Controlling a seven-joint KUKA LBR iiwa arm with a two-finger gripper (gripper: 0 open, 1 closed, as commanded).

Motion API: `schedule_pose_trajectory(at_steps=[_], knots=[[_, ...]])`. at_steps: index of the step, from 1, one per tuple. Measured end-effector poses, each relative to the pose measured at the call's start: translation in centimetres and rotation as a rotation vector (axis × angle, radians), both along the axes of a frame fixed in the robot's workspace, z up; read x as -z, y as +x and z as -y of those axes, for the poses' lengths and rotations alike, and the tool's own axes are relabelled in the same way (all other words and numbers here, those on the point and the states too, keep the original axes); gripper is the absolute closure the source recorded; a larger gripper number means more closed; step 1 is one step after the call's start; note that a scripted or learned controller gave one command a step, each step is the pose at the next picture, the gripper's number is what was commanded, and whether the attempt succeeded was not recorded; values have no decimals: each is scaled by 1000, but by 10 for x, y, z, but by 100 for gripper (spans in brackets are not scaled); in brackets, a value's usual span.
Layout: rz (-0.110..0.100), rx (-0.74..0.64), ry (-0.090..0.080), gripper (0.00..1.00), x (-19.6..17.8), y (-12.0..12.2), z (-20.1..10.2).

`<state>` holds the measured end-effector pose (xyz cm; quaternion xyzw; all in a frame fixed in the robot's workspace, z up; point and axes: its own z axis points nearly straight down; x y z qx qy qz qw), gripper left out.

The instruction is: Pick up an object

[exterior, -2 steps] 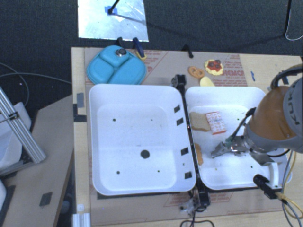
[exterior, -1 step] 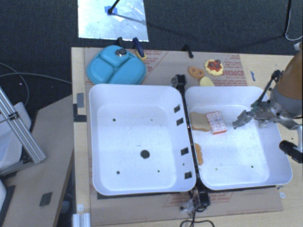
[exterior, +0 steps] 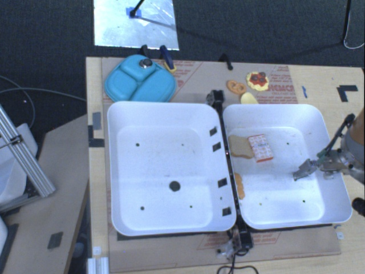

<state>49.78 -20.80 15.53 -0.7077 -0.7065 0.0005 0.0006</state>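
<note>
Red-and-white box (exterior: 260, 148) lies flat in right bin (exterior: 285, 112), far-left part, overlapping a tan toast-like slab (exterior: 240, 146) on its left. Looks light, stiff, prob. a small toy carton; best taken across its short sides from above, w/ care not to drag the slab along. Small orange bit (exterior: 239, 185) sits nearer, by the divider. Hand (exterior: 305, 170) hovers at bin's right side, well apart from box; nothing between its fingers, can't tell if spread or closed. Left bin (exterior: 162, 112) has a dark disc (exterior: 174, 185). On desk (exterior: 319, 79) beyond: blue tray (exterior: 140, 80), toy food (exterior: 258, 80).
</note>
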Motion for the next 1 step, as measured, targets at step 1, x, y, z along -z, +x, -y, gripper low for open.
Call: schedule_pose_trajectory(at_steps=[1], knots=[[8, -9, -4, 0, 72, 24, -99]])
